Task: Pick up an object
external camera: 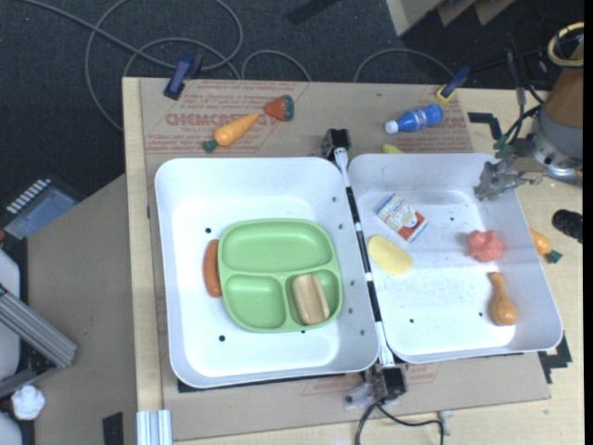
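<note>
My gripper [498, 180] hangs over the far right corner of the right bin [435, 341], with nothing visibly held. In that bin lie a small white and red carton [401, 218], a yellow lemon-like piece [390, 255], a pink lumpy toy [485, 245] and a brown drumstick-shaped toy [501, 299]. The pink toy is the closest to the gripper, a little nearer the camera. The left bin [185, 341] holds a green divided plate [274, 248] with a tan bun [310, 298] in one compartment, and an orange sausage [212, 267] beside the plate.
Outside the bins, a toy carrot [236, 129], a red toy [280, 108] and a blue bottle [415, 119] lie on the far bench. A small orange piece [540, 243] sits at the right bin's outer rim. Cables trail behind.
</note>
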`<action>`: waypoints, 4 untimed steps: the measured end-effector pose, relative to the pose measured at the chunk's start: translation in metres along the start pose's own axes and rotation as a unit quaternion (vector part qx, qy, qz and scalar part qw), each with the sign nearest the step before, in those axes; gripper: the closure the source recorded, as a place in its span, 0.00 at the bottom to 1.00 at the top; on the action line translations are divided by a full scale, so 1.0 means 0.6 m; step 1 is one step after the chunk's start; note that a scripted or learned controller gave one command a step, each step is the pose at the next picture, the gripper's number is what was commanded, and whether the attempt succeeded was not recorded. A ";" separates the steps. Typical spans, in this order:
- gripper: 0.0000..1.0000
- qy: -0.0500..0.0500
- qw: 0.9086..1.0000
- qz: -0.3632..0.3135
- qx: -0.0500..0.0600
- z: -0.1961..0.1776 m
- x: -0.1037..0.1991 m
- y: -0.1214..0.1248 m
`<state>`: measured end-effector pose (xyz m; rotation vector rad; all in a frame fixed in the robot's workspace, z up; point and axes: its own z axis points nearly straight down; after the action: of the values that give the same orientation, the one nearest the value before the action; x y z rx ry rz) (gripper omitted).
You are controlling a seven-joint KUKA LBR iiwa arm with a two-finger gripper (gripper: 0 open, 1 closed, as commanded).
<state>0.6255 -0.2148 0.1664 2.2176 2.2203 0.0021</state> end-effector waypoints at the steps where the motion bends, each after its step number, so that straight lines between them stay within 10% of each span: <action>1: 1.00 0.001 1.000 0.001 0.002 0.036 -0.015 -0.095; 2: 1.00 0.000 1.000 0.000 -0.001 -0.037 0.006 -0.038; 3: 1.00 0.001 1.000 0.001 0.002 -0.025 -0.016 -0.083; 4: 0.00 0.001 1.000 0.001 0.002 -0.025 -0.015 -0.082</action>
<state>0.5762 -0.2239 0.1814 2.2224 2.2216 -0.0010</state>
